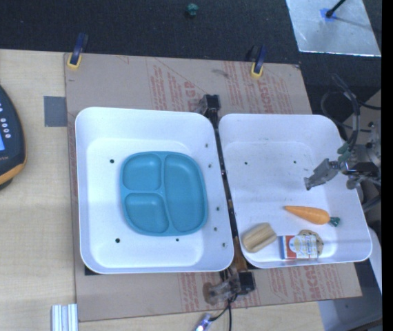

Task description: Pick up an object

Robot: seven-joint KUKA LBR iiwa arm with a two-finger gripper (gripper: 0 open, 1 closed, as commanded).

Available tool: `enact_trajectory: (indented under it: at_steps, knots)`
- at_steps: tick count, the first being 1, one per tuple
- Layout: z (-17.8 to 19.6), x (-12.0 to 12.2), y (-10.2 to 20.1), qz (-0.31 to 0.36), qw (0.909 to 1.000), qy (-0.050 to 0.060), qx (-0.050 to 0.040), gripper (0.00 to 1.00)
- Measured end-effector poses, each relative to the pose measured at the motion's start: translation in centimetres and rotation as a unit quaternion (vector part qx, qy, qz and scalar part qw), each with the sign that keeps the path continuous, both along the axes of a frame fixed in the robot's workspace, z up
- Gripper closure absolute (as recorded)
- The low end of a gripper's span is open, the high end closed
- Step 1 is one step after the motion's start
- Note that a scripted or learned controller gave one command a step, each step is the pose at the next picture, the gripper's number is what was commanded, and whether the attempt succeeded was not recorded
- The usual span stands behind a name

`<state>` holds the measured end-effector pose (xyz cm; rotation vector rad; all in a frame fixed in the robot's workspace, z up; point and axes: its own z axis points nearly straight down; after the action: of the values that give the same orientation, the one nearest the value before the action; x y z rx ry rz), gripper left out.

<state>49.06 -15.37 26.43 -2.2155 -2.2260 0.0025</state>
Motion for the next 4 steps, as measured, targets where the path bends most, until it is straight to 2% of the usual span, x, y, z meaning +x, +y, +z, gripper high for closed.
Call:
enact_trajectory:
  at_steps: [1, 2, 3, 4]
  knots:
    - [-14.4, 4.3, -2.4, 0.0, 1.0, 0.002, 0.0, 0.0]
    - [-17.3, 0.3, -5.3, 0.0, 1.0, 0.001, -0.0002, 0.0]
    - [-16.3, 0.3, -5.4, 0.002, 1.0, 0.001, -0.0008, 1.0]
    - [-17.3, 7.2, 2.9, 0.001, 1.0, 0.001, 0.0001, 1.0]
